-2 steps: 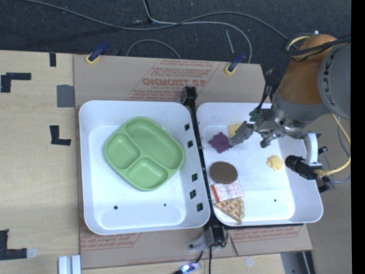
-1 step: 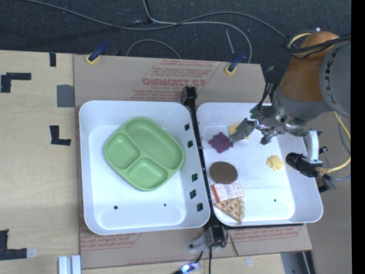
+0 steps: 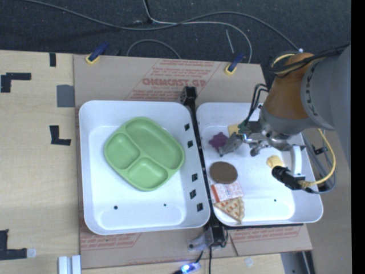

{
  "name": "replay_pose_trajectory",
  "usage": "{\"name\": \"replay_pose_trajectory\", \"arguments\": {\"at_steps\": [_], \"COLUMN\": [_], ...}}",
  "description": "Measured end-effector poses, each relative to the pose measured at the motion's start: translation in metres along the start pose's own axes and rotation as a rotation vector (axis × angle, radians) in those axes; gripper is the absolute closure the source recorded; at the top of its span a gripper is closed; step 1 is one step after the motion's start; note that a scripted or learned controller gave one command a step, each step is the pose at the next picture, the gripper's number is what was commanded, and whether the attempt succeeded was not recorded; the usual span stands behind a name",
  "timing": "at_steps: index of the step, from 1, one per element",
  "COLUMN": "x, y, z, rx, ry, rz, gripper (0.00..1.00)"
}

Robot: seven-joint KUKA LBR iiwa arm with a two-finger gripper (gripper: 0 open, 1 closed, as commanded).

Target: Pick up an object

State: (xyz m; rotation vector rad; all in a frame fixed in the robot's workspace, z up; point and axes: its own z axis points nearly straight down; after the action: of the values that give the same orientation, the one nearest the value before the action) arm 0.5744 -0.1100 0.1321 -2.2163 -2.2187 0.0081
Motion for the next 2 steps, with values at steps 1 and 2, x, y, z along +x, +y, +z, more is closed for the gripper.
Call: {"name": "replay_pose_trajectory", "arguments": {"at_steps": [1,2], "x": [0.000,0.000], "y": [0.000,0.001], "z": [0.050,0.037], "rx": [-0.007,-0.009], "ry": [-0.002,-0.003], "rz": [0.000,-0.001], "gripper": [0.00,1.00]}}
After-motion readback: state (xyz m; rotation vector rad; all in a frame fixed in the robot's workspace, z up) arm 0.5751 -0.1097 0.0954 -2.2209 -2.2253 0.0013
